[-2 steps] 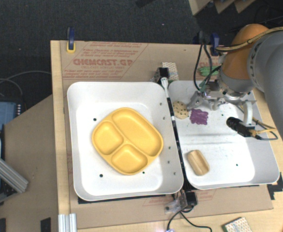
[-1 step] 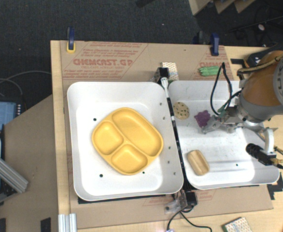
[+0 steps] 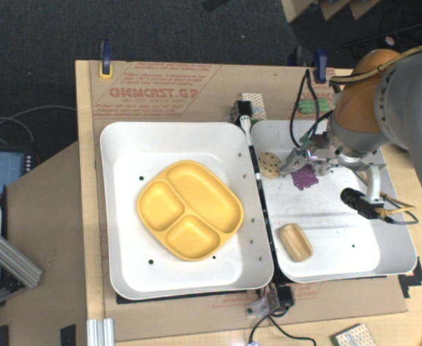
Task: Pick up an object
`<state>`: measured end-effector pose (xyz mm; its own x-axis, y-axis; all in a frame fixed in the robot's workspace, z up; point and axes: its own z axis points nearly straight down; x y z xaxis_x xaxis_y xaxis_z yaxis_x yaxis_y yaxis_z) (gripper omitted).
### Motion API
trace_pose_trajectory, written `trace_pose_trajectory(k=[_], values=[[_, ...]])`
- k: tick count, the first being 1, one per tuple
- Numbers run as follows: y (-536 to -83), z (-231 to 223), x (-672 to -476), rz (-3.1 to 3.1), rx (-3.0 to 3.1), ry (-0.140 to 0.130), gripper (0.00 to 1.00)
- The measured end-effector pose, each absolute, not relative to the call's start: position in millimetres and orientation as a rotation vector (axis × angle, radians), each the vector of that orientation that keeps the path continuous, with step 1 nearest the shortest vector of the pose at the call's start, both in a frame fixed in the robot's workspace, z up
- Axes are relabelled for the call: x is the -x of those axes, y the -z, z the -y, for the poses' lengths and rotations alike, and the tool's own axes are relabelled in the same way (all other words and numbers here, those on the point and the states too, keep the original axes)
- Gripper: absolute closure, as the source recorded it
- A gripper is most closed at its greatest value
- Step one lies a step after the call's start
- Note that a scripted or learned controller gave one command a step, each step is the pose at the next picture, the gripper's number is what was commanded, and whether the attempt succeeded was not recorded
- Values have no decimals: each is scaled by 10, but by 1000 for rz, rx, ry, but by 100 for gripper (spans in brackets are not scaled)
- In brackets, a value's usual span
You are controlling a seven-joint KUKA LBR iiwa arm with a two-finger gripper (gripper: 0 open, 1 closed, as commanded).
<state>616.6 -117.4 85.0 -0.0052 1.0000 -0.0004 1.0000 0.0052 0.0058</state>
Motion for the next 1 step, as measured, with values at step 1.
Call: trace_pose_trajectory(k=[1], values=[[-968, 1207, -6157, -2217, -2214, -6, 100]])
